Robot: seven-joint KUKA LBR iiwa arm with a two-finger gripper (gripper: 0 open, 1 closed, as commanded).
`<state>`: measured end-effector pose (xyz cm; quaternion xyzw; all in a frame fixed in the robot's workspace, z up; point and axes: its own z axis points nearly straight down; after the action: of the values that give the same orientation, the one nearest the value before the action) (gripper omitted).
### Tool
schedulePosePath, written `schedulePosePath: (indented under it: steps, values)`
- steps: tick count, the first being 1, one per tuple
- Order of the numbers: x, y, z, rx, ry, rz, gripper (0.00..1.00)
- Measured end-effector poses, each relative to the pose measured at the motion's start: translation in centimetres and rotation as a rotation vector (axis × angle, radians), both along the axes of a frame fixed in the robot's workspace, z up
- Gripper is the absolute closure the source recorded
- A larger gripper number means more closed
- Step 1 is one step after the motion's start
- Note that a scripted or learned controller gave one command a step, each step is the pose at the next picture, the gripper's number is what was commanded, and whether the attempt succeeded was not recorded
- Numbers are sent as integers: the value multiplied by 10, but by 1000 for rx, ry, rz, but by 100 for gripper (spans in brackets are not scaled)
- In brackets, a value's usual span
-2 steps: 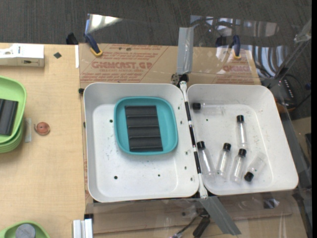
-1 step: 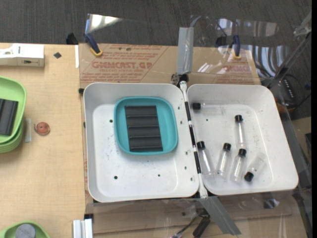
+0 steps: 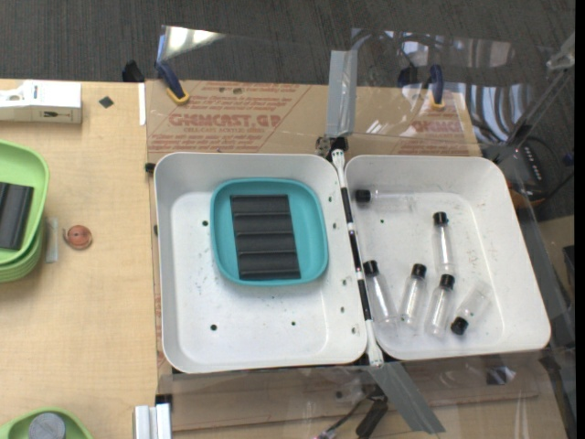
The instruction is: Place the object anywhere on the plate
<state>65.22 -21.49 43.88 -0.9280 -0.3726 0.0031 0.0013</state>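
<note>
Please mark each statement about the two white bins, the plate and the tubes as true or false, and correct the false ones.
1. The teal square plate with a dark ribbed insert lies in the left white bin. True.
2. A clear tube with a black cap rests on the plate. False: the tubes all lie in the right white bin.
3. Every tube cap is red. False: the caps are black.
4. The two bins sit side by side. True.
</note>
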Motion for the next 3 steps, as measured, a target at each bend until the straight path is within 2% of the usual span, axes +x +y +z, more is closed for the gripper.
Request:
schedulePosePath:
  steps: [1, 2, 3]
  values:
    - [-13, -4, 0, 0, 0, -152, 0]
    - [-1, -6, 1, -2, -3, -268, 0]
    - [-6, -7, 0, -2, 1, -392, 0]
